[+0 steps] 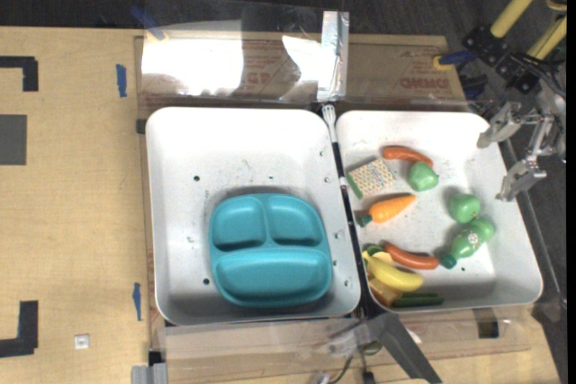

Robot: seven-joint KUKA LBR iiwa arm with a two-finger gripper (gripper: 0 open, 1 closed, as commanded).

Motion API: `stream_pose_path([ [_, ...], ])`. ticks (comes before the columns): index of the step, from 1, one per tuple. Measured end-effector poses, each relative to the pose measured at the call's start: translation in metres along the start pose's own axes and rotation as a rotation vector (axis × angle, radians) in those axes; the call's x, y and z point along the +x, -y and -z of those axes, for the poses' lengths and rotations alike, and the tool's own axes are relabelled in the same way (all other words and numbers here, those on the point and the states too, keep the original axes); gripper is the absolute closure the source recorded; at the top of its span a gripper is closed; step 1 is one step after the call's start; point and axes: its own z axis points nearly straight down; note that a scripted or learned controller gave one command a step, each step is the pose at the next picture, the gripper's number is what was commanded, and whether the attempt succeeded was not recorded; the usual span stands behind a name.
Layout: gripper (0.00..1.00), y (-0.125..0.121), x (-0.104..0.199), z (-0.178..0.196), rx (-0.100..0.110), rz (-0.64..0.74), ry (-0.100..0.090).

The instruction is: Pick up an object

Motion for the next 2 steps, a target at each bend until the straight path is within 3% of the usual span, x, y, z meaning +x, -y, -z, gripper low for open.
stream_pose_path([
  [1, 0.00, 0.021, 0.020, -0.118, -0.005, 0.203, -0.012],
  [2, 0.00, -0.009, 0.057, -0.193, 0.000, -0.048, 0.003],
])
